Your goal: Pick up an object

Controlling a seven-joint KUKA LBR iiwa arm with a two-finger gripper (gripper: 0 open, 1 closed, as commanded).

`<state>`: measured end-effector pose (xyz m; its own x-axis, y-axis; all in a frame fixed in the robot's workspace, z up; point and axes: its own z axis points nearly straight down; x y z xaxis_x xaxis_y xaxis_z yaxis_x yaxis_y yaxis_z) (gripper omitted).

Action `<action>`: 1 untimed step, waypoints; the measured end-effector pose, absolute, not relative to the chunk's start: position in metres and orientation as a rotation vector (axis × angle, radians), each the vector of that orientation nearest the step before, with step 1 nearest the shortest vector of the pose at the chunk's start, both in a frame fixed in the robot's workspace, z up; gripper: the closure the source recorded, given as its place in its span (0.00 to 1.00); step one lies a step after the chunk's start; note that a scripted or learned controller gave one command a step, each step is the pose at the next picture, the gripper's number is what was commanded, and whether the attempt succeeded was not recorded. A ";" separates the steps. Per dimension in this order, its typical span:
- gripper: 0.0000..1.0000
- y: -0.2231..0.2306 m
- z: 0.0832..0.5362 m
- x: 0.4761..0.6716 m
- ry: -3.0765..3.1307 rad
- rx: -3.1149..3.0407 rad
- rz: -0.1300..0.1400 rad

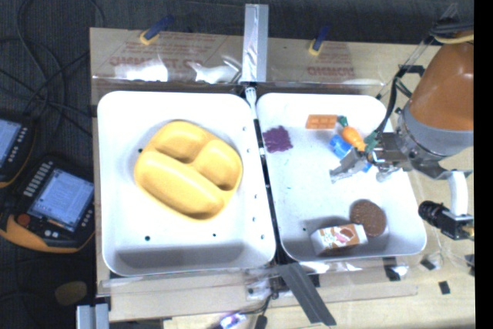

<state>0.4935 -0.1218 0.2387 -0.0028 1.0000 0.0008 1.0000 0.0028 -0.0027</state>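
- In the right bin [286, 231], toward the right of the frame, we see a small cluster of objects by the arm: an orange carrot-shaped piece [352, 136] and a blue piece [340, 146] just beside it, both right at the grey fingers.
- The gripper [348, 166] reaches in from the right edge, its fingers pointing left and low over the bin floor; we cannot tell whether they are spread or closed, nor whether they grasp anything.
- Above that cluster, near the bin's upper wall, lies a flat orange block [322, 122].
- At the bin's upper left corner sits a purple bunch [276, 139], well apart from the fingers.
- Along the bin's lower edge we see a brown round disc [368, 216] and, touching it on the lower left, a small carton [338, 238] lying on its side.
- The left bin [123, 243] holds a large yellow rounded object [189, 168] that takes up much of its middle.
- Both bins rest on the table [185, 50], with two clips at its upper edge.
- At the far left of the frame lies a handheld controller [52, 200] with a lit screen.
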 end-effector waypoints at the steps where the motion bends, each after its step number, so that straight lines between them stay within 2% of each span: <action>1: 0.00 -0.173 0.185 0.567 -2.285 -2.155 0.003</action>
<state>0.5675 -0.1729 0.1848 -0.0584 0.9983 -0.0006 0.9983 0.0584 -0.0018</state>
